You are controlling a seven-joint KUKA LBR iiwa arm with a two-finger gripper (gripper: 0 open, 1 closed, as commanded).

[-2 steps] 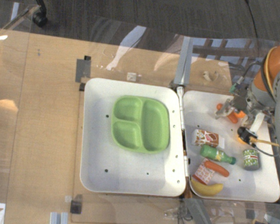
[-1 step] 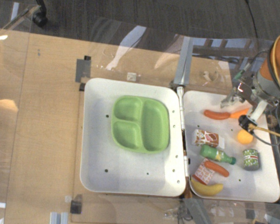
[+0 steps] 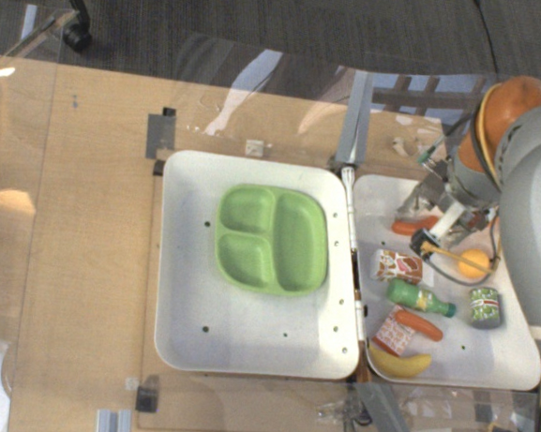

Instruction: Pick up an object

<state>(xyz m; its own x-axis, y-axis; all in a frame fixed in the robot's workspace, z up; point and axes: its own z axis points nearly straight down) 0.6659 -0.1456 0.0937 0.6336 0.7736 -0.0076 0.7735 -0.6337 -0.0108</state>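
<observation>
The arm (image 3: 535,205), with its orange band (image 3: 505,113), reaches in over the far edge of the right bin (image 3: 498,357); its gripper (image 3: 422,207) hangs low near that bin's far left corner; I cannot tell whether the claw is spread or pressed together. All the loose things to pick lie in this bin. Just under the gripper, on the side of the left edge, lies a red piece (image 3: 409,227); whether the two touch I cannot tell. An orange ball (image 3: 474,264) sits near the bin's middle. A small carton (image 3: 398,266) lies by the left edge; a green bottle (image 3: 420,299) lies on its side just nearer than the carton. A green can (image 3: 485,307) stands toward the right edge. A red packet (image 3: 393,334) lies by the left edge, with a carrot (image 3: 424,326) touching its right side. A banana (image 3: 401,363) lies in the near left corner, along the near edge. The left bin (image 3: 185,278) stands edge to edge with the right one; a green plate (image 3: 273,239) with three compartments rests in it, toward its far edge.
</observation>
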